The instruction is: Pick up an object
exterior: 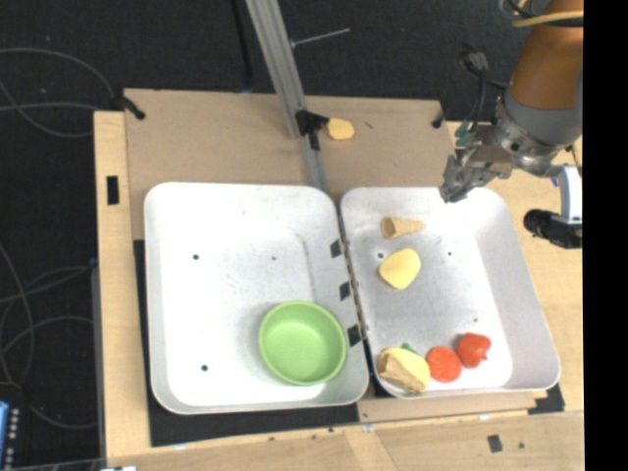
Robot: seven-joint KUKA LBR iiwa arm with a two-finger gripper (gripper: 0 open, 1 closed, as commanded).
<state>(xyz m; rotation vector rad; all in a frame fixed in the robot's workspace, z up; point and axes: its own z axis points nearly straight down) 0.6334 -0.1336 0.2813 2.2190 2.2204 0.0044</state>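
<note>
The right bin holds a small tan cone-shaped piece near its far edge and a pale yellow lump just below it. At its near edge lie a yellow and tan piece and two red pieces. My gripper hangs over the far right corner of that bin, to the right of the cone piece, with nothing seen in it. A green bowl sits in the left bin near its front right corner.
A small yellow object lies on the bench behind the bins, beside the foot of a slanted metal rail. Black clips sit along the seam between the two bins.
</note>
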